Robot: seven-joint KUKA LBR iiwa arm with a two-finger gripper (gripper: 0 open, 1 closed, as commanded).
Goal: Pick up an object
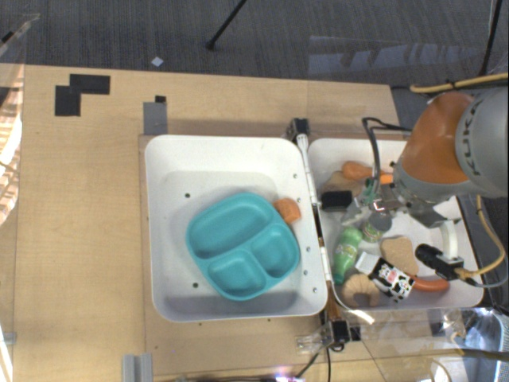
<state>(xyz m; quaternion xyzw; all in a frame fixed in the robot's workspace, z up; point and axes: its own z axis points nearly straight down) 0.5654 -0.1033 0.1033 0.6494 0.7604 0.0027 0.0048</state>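
Gripper (374, 212) down in the right bin (469, 293), over the clutter near its middle, can't tell its state from here; grey arm (445, 153) with orange band comes in from 3 o'clock. Green bottle (347, 249) just at 7 o'clock of the gripper, black block (336, 200) at 9, orange piece (357, 169) at 11, black-and-white toy (394, 280) at 5. Left bin (167, 213) has a teal divided plate (242, 247), small orange thing (288, 210) touching its 1 o'clock edge
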